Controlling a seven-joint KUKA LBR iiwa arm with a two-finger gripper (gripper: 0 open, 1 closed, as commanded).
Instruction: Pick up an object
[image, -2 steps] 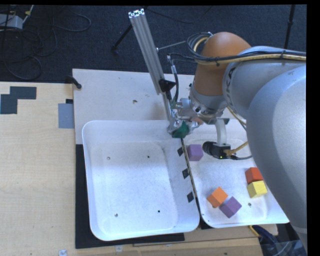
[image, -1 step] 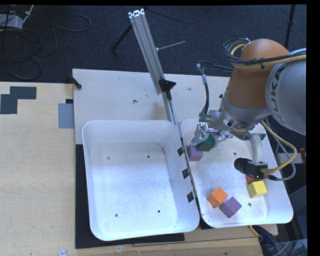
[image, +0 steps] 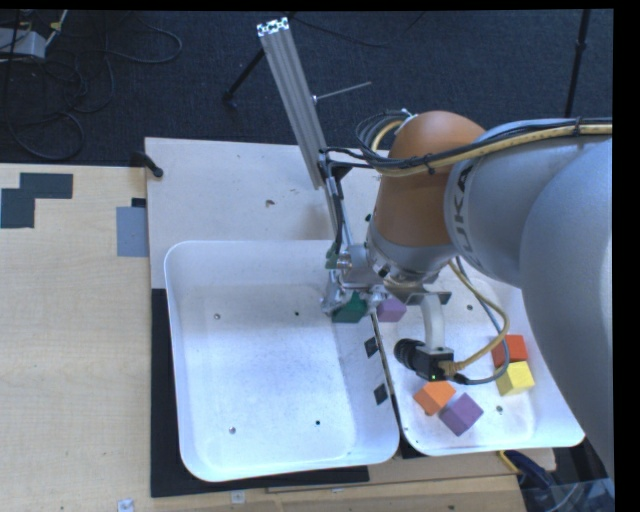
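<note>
My gripper (image: 345, 300) hangs over the rim between the two bins, at the right edge of the left bin (image: 200, 300). A small dark green block (image: 351, 311) sits between its fingertips, and the fingers are shut on it. Just to its right a pale purple block (image: 392, 310) lies partly under the wrist. In the right bin (image: 560, 430) lie an orange block (image: 433, 397), a purple block (image: 460, 413), a yellow block (image: 516, 378) and a red-orange block (image: 515, 348).
The arm's big grey body and orange band (image: 430, 190) cover much of the right bin. A slanted metal rail (image: 300, 110) rises behind the bins. Black cables (image: 420, 358) trail by the blocks.
</note>
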